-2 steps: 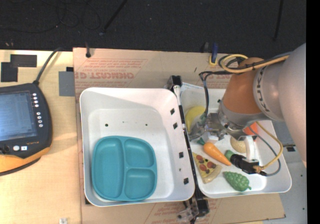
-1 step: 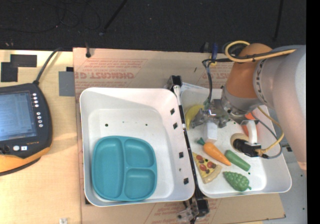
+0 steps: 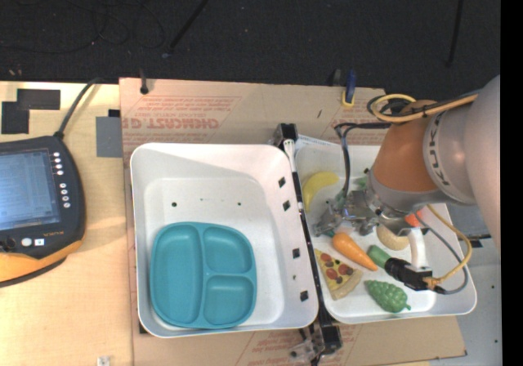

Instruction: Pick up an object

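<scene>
My claw hangs low in the right bin; how wide it gapes, I cannot tell. At its five o'clock, just beside it, lies the carrot, orange with a green top. The left bin holds a teal divided plate, on cardboard.

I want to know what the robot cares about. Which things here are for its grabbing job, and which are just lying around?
For the job: the gripper, down in the right bin among the toy food: carrot, pizza slice, yellow piece, green bumpy toy.

Just lying about: teal divided plate in the left bin, handheld screen, cardboard.
</scene>
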Controlling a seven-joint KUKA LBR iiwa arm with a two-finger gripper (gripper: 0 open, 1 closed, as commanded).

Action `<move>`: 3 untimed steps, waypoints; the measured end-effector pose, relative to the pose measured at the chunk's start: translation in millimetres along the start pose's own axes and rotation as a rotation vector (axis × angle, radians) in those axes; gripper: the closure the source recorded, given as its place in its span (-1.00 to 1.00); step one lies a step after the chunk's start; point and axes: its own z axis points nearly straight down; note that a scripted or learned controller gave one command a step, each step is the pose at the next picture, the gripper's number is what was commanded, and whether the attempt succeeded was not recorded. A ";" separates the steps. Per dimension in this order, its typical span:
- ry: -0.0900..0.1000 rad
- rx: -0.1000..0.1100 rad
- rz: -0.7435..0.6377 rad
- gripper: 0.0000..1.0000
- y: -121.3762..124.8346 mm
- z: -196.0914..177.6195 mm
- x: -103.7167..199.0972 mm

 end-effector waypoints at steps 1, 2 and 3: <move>-0.003 -0.011 -0.003 -1.00 67.1 -1.6 -21.9; 0.000 0.001 0.002 -1.00 -0.1 0.1 -9.6; -0.003 -0.010 -0.003 -1.00 60.5 -1.6 -32.4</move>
